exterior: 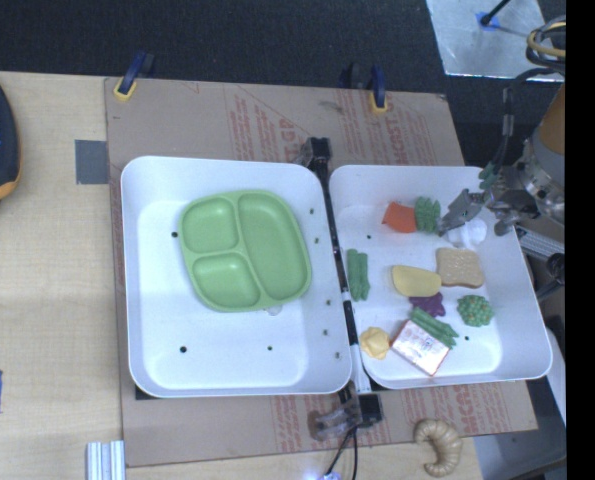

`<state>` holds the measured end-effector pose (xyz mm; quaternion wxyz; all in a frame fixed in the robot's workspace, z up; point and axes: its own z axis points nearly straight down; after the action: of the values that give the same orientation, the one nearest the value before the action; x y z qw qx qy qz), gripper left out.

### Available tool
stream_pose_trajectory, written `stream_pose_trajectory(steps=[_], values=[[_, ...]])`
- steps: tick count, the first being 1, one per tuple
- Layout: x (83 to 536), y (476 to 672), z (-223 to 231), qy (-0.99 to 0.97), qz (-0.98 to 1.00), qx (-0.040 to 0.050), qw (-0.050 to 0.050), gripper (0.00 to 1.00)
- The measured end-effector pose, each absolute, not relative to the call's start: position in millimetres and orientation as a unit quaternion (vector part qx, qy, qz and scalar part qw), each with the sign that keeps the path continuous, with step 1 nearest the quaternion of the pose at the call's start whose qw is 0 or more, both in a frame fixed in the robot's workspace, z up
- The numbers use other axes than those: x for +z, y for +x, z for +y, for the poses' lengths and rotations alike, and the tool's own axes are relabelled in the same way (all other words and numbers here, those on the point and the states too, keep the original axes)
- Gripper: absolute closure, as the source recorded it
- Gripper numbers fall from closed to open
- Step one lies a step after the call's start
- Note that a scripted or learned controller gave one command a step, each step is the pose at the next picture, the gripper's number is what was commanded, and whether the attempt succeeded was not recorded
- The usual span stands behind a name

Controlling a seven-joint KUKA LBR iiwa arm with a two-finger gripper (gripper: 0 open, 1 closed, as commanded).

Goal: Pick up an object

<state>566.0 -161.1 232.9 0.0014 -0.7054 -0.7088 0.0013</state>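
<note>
At centre left, a green sectioned plate (pixel 245 250) of smooth, stiff plastic sits in the left bin (pixel 147 358). Right of centre, small toy foods look light and rigid; the tan bread slice (pixel 459 266) offers flat sides to pinch. The hand (pixel 474 211) hovers at the upper right; its spread I cannot tell.

arm (pixel 545 163) by the right bin (pixel 522 358): mostly cut off by the frame edge, grey metal w/ an orange-tan patch at the very edge. wrist end looks like a cluttered grey/silver block w/ dark brackets, small teal-green bit on its upper left. thin dark rod sticks up above it. gripper (pixel 474 218): dark grey fingers, whitish bit just below, over the bin's top-right corner.
</note>
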Motion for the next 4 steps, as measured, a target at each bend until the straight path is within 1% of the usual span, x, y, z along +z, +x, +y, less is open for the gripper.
stream_pose_trajectory(steps=[1,2,3,4], values=[[86.9,569.8,-147.4,-0.705,-0.710,0.0017,0.000,0.00],[93.7,630.6,-125.1,-0.704,-0.710,-0.0009,-0.002,0.00],[93.2,658.1,-153.9,-0.706,-0.709,0.0000,-0.001,0.00],[93.2,656.7,-150.2,-0.705,-0.709,0.0009,0.000,0.00]])
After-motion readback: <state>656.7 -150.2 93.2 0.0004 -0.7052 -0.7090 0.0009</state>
